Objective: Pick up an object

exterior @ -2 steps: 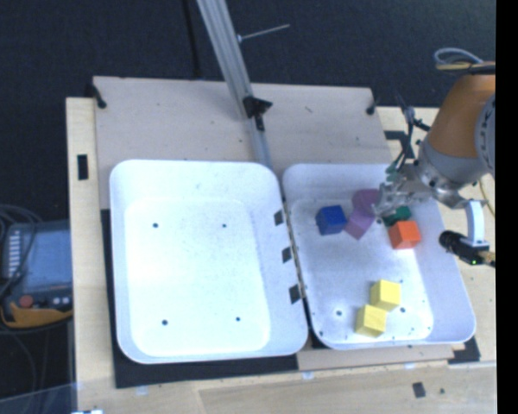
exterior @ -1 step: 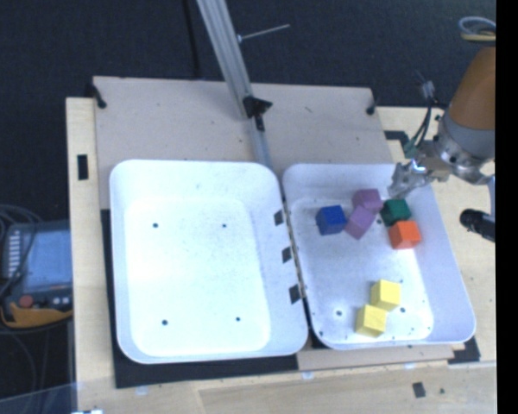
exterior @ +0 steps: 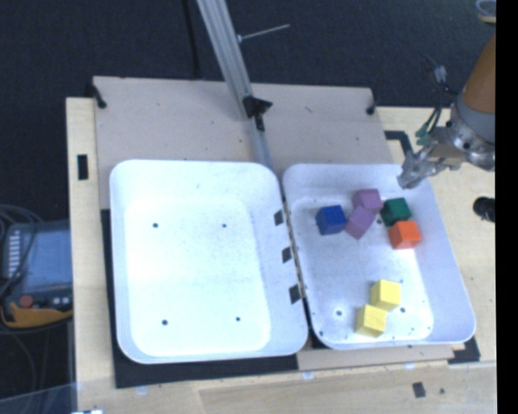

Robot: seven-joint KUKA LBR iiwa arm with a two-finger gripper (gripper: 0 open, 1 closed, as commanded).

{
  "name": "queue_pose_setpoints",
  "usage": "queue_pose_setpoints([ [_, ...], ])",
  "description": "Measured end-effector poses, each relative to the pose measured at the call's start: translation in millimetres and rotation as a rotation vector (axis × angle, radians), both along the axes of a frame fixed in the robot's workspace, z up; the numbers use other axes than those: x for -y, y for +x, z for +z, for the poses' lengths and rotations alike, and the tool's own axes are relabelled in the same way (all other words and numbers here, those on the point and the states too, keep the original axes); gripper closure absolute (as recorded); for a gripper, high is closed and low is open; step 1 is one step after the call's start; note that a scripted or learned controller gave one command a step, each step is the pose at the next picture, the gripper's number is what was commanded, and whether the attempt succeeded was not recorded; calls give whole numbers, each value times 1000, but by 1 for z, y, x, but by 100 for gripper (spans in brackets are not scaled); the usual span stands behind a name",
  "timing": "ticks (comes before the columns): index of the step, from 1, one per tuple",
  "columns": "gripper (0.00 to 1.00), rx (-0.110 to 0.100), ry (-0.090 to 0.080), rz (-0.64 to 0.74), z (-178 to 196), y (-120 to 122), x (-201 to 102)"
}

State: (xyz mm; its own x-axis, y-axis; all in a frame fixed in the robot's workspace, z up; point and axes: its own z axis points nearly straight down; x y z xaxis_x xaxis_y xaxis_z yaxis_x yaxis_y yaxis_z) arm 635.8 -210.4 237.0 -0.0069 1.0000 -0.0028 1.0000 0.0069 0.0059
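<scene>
The right bin (exterior: 440, 257) holds several small blocks. A blue cube (exterior: 331, 220), two purple blocks (exterior: 363, 212), a green cube (exterior: 395, 210) and an orange cube (exterior: 404, 234) cluster near its far side. Two yellow cubes (exterior: 378, 307) lie toward its near edge. My gripper (exterior: 412, 176) hangs at the bin's far right corner, just up and right of the green cube, with no block between its fingers that I can make out.
The left bin (exterior: 194, 257) sits beside the right one, with a hinge strip between them. A slanted metal rail (exterior: 229, 54) rises behind the bins. A handheld pendant (exterior: 34, 270) with cables lies at the far left.
</scene>
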Motion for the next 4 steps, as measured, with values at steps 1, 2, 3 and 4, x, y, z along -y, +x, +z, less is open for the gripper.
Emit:
queue_pose_setpoints([
  [1, 100, -4, 3, -3, 11, -10, -51],
  [2, 100, -5, 4, 1, 19, -20, -108],
  [3, 100, -7, 5, 1, 17, -25, -166],
  [4, 100, -9, 5, 1, 23, -35, -213],
])
